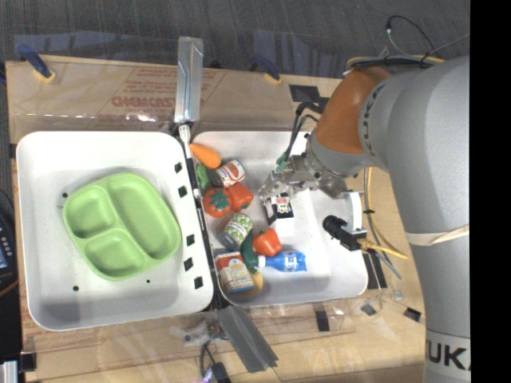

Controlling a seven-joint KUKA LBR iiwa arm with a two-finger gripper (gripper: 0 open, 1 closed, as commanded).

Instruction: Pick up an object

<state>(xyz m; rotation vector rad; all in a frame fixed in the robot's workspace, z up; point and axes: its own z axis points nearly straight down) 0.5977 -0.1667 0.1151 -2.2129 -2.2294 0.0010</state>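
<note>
The right bin (343, 274) holds a heap of toy food along its left side: an orange carrot (205, 155), a red-labelled can (231, 171), a red tomato (217, 203), a green can (237, 230), a red pepper (268, 241), a blue and white bottle (286, 262) and a labelled jar (234, 274). My gripper (279, 191) hangs low over the middle of this bin, just right of the tomato and the red-labelled can. A small black and white piece (281, 207) sits directly below it. Whether anything is held is hidden by the wrist.
A green divided plate (120, 226) lies in the left bin (48, 294). The grey arm with its orange band (347, 114) covers the right bin's far right corner. A metal divider (188, 78) stands between the bins at the back. Bare bin floor lies right of the bottle.
</note>
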